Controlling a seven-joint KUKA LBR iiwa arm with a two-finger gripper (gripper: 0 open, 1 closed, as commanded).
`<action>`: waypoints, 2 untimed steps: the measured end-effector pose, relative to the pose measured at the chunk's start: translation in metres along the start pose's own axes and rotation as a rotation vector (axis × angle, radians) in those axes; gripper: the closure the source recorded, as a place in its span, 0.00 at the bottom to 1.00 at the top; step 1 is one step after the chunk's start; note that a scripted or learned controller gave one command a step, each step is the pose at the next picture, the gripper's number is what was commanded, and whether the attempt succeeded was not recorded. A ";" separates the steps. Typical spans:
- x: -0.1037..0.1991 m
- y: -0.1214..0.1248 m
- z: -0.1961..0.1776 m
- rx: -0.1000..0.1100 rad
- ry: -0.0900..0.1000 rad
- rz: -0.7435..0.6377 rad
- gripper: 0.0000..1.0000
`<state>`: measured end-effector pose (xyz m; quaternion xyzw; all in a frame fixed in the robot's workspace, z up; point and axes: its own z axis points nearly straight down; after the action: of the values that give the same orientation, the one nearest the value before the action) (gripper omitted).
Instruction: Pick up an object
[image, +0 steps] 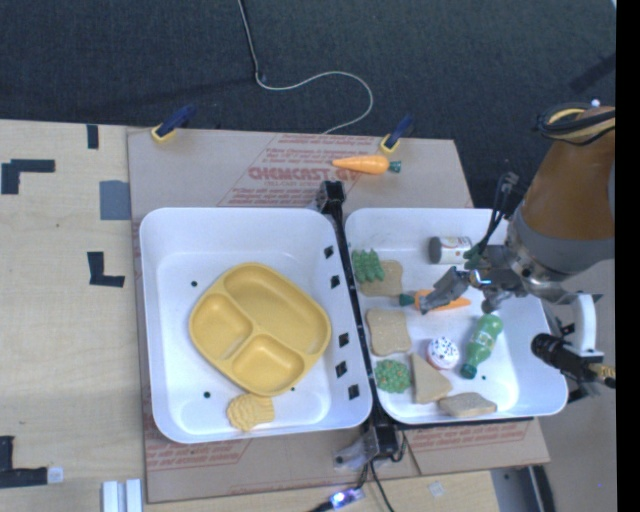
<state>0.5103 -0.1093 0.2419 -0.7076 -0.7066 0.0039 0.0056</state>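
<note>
Right bin (520, 400): pincer (437, 298) touching orange carrot (452, 301).

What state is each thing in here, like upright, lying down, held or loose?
Yellow divided plate: lying flat in the left bin, loose.
Green bottle: lying on its side in the right bin.
Toy carrot: lying on the cardboard outside the bins.
Orange piece: at the gripper; grasp unclear.
Waffle-like biscuit: flat beside the plate.
</note>
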 end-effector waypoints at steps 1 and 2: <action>0.000 0.002 -0.005 -0.012 -0.002 -0.003 0.00; -0.008 0.006 0.045 -0.007 -0.002 -0.001 0.00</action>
<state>0.5159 -0.1175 0.1968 -0.7071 -0.7071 0.0023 0.0025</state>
